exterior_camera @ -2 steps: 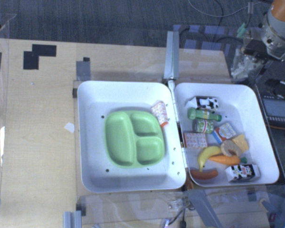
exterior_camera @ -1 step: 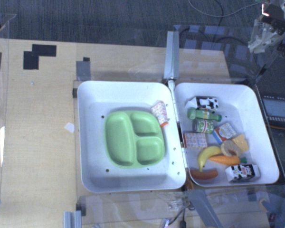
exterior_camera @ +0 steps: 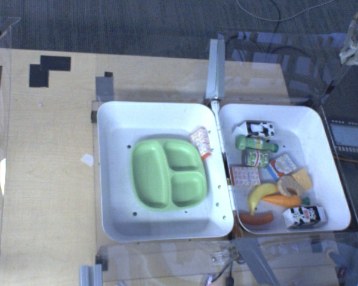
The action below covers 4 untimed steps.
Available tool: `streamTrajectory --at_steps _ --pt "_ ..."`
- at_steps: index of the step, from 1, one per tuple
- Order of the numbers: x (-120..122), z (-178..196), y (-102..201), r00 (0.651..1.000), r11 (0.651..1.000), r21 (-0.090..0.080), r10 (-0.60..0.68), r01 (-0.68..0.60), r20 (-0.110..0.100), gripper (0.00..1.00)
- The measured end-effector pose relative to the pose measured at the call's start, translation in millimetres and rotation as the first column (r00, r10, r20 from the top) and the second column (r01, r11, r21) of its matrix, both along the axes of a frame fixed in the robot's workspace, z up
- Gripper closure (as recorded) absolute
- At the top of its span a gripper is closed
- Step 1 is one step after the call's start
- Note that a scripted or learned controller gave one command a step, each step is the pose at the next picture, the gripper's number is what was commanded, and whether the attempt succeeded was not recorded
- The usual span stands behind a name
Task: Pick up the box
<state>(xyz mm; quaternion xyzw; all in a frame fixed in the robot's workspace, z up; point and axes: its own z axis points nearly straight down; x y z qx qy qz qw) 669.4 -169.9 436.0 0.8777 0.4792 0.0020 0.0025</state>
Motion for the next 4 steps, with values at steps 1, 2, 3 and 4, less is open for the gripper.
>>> streamTrajectory --at_steps 1,2,3,4 --pt "0 0 1 1.0 1.0 0.0 0.002 -0.002 0.0 0.0" --pt "-1 0 9 0.984 0.984 0.0 0.176 -0.176 -0.002 0.0" --pt "0 13 12 0.983 0.983 -0.004 0.185 -0.185 0.005 1.0" --pt "1 13 13 0.982 0.982 -0.004 0.186 -0.186 0.005 0.0"
